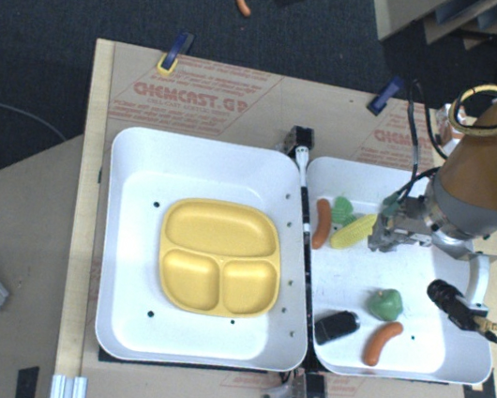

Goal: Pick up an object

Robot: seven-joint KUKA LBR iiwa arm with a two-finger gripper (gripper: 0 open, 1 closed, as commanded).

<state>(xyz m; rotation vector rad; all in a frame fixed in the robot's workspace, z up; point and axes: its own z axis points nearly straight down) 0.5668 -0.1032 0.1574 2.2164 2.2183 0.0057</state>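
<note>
The gripper (386,229) is lowered beside the yellow piece (353,233) in the right bin (449,357), seemingly for a pick (finger state cannot be told); nothing is seen held.

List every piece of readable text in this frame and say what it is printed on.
"CHEMCAST G P" in red, repeated in a second line below: on the brown protective sheet covering the bench, behind the left bin.
Partial red print of the same style behind the right bin, near: cut off and too blurred to read.
No other readable text.
</note>
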